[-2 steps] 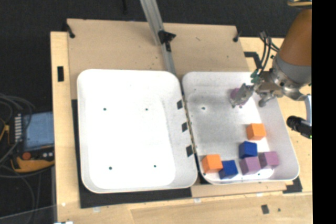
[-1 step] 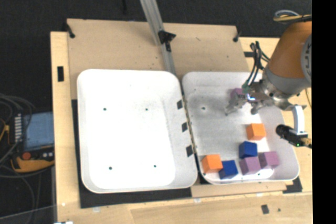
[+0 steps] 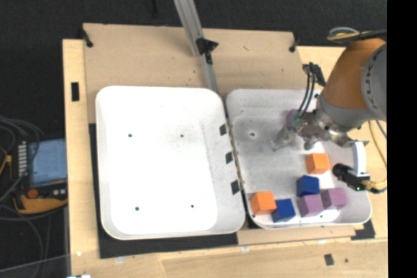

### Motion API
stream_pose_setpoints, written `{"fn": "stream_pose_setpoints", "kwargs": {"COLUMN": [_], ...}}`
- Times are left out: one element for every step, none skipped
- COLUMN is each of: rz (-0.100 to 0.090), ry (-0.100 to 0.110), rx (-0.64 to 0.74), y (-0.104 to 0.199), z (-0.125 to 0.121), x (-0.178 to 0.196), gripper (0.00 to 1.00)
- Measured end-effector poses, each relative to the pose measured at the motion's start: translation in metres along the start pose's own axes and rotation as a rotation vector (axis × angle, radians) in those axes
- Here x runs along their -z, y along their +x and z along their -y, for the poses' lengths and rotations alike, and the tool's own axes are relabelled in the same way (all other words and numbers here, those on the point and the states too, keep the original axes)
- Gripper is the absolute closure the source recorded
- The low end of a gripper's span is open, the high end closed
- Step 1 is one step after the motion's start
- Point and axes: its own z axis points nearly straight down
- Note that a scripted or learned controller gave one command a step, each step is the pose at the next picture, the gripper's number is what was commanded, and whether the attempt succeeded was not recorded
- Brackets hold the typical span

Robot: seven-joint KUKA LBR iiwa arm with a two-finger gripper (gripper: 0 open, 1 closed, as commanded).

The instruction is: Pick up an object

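Observation:
My gripper hangs low over the middle of the right bin, below the grey wrist and orange band. A purple block lies right against the gripper's upper side, partly hidden by it; I cannot tell whether it is gripped. An orange block sits just below and to the right of the gripper. Further toward the front edge are a blue block, two purple blocks, another orange block and a second blue block.
The left bin is a plain white surface with a few small dark dots. A slanted metal rail runs from the top down to the gap between the bins. Cables and a black fitting hang by the wrist.

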Motion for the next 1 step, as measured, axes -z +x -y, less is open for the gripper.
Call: {"fn": "stream_pose_setpoints", "kwargs": {"rz": [-0.001], "ry": [-0.008], "rx": [-0.007], "y": [-0.0010], "z": [-0.0020], "x": [0.0138], "gripper": [1.00]}}
